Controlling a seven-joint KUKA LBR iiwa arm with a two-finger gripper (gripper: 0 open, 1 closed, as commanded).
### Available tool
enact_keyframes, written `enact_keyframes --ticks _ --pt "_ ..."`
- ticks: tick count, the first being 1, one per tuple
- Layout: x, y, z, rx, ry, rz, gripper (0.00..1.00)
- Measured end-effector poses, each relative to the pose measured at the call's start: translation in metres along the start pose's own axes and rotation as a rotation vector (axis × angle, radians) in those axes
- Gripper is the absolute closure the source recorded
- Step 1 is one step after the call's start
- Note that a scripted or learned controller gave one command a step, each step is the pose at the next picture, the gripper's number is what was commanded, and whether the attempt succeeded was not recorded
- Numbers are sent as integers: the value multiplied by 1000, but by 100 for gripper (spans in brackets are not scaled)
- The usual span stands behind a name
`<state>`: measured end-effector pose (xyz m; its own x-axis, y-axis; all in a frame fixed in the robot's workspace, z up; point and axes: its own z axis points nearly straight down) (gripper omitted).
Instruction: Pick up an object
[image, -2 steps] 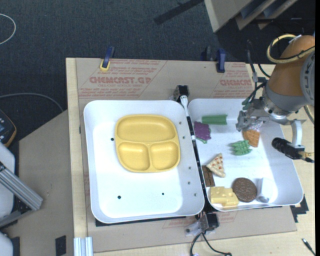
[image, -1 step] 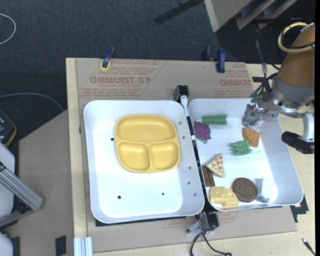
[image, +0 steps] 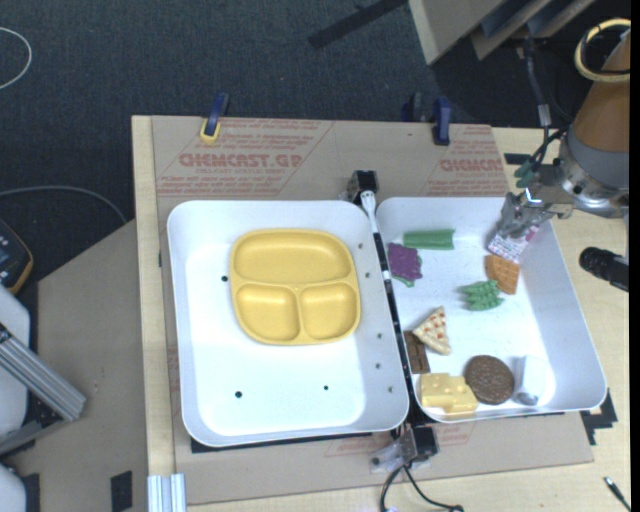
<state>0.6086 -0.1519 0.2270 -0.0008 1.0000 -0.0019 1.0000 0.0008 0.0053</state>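
My gripper (image: 514, 228) hangs over the far right part of the right bin (image: 575, 320), reaching in from the right. A small pink-and-white item (image: 508, 244) sits right at its tip, and whether it is gripped I cannot tell. Just below lies an orange waffle-like piece (image: 504, 274). Other toy foods lie in this bin: a green bar (image: 430, 239), a purple piece (image: 404, 262), a green leafy piece (image: 482, 295), a pizza slice (image: 433, 330), a yellow cheese block (image: 447, 393) and a brown round cookie (image: 490, 379).
The left bin (image: 200, 380) holds a yellow divided plate (image: 295, 285). A raised rim (image: 385, 300) runs between the two bins. A brown bar (image: 416, 352) lies against it, and a small grey object (image: 525, 390) sits near the right bin's front edge.
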Motion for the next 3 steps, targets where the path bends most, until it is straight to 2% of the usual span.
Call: enact_keyframes --ticks 2,3 --pt "110 24 15 3 3 -5 100" --pt "134 28 8 2 2 -2 100"
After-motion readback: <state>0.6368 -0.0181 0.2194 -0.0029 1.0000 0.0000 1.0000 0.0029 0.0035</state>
